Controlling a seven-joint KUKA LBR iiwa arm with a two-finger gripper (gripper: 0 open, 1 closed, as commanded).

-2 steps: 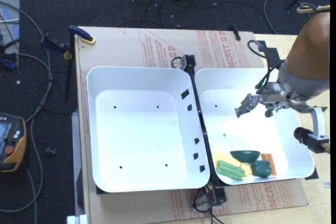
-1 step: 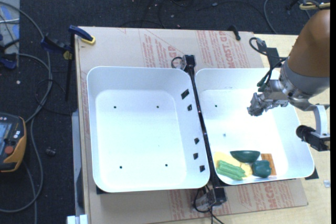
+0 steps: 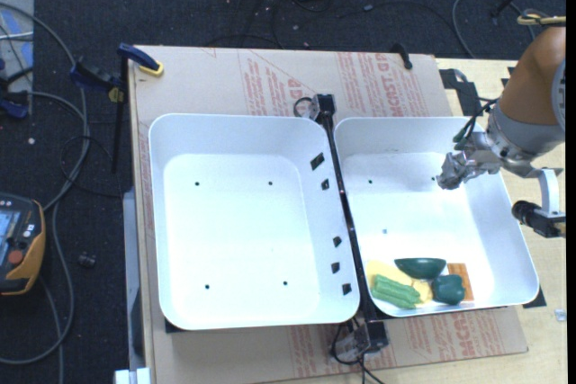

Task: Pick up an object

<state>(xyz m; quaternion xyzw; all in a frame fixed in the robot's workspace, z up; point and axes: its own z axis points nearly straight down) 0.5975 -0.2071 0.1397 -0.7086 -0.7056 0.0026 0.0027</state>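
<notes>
In the right bin (image 3: pixel 504 220) a small pile of objects lies at the front edge: a dark green bowl-shaped piece (image 3: pixel 420 266), a light green ribbed piece (image 3: pixel 394 290), a teal rounded piece (image 3: pixel 449 289), a yellow flat piece (image 3: pixel 385 271) and an orange card (image 3: pixel 461 271). My gripper (image 3: pixel 447 176) hangs over the far right part of this bin, well behind the pile and apart from it. Nothing shows between its fingertips.
The left bin (image 3: pixel 171 193) sits beside the right one, with a black divider with clips (image 3: pixel 338 211) between them. Both rest on a cardboard sheet (image 3: pixel 270 76). Cables and a yellow-handled clamp (image 3: pixel 144 59) lie around the bench.
</notes>
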